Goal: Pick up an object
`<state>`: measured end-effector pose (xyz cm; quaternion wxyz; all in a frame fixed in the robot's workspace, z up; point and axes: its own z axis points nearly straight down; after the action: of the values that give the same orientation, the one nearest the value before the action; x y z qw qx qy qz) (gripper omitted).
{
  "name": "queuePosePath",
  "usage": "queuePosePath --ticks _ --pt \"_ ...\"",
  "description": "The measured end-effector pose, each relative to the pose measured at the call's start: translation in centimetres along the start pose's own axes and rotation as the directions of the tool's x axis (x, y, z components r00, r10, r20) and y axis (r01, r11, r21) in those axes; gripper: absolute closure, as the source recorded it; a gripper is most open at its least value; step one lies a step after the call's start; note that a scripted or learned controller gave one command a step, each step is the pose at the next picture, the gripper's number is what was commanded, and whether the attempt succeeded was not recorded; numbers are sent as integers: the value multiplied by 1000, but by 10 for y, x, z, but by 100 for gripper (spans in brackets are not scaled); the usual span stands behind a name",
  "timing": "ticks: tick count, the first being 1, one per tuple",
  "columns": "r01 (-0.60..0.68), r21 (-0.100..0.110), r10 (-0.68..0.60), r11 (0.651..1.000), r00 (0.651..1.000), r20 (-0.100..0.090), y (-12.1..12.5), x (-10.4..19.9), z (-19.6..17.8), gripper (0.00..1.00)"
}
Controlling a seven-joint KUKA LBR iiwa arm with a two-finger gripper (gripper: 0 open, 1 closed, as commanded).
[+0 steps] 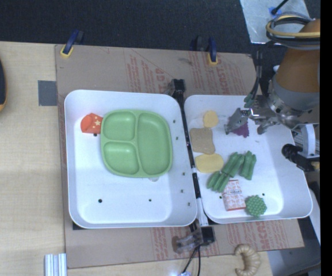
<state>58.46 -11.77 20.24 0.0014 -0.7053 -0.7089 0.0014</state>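
My gripper (pixel 247 125) hangs over the back of the right bin (pixel 289 197), its fingers spread open. A small purple object (pixel 243 130) lies in the gap between them, close to the left finger (pixel 233 123); I cannot tell whether either finger touches it. Elsewhere in the right bin lie a small yellow round piece (pixel 210 118), a tan slab (pixel 202 141), a yellow oval piece (pixel 209 163), a bunch of green beans (pixel 233 168), a red and white packet (pixel 233 195) and a green knobbly ball (pixel 255 206).
The left bin (pixel 85 206) holds a green divided plate (pixel 137 142) and a red object (pixel 91 123) at its back left corner. A black clamp (pixel 178 87) sits between the bins at the back. A tan curled object (pixel 248 259) lies on the bench in front.
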Motion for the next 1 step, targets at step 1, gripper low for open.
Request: queuePosePath --ticks 1 --pt "-5 4 5 1000 1000 2 -15 -53 31 0"
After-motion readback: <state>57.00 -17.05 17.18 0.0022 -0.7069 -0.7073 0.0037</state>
